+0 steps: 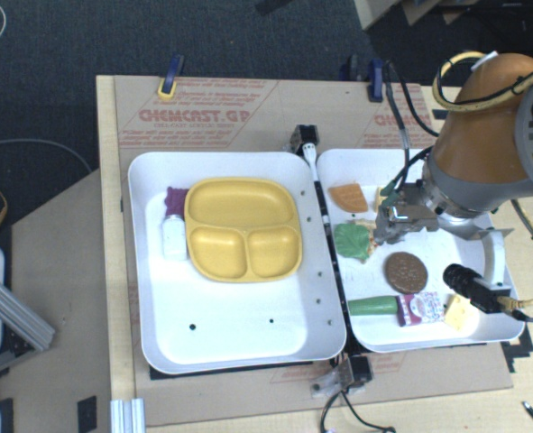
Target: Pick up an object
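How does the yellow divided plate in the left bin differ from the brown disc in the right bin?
The yellow divided plate is rounded-rectangular with three compartments; the brown disc is round and plain. The plate is far larger than the disc. The plate lies clear of the gripper; the disc lies just below it. Both lie flat.

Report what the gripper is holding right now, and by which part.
It cannot be told. The gripper sits low in the right white bin, beside the crumpled green soft object, with no visible object between its fingers.
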Robot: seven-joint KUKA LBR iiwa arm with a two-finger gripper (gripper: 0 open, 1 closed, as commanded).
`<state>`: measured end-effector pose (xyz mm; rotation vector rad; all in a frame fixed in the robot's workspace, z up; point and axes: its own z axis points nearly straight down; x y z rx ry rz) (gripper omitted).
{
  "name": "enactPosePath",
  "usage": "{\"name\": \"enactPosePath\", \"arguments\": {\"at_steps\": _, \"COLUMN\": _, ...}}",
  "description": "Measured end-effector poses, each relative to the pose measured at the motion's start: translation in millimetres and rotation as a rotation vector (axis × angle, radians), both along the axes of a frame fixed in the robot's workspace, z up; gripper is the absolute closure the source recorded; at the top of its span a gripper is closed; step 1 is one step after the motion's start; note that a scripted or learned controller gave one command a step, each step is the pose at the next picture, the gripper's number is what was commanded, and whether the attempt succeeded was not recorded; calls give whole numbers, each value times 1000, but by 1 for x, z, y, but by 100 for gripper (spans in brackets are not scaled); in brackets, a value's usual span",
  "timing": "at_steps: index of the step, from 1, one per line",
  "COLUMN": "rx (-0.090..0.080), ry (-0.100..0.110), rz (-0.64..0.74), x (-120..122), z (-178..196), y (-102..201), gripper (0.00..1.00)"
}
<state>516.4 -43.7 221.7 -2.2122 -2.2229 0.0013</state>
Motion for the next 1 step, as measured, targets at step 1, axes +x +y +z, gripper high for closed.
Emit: {"name": "enactPosePath", "arguments": {"at_steps": 1, "rx": -2, "ry": 0, "rz": -6, "x": -14, "z": -2, "y": -11, "gripper": 100}}
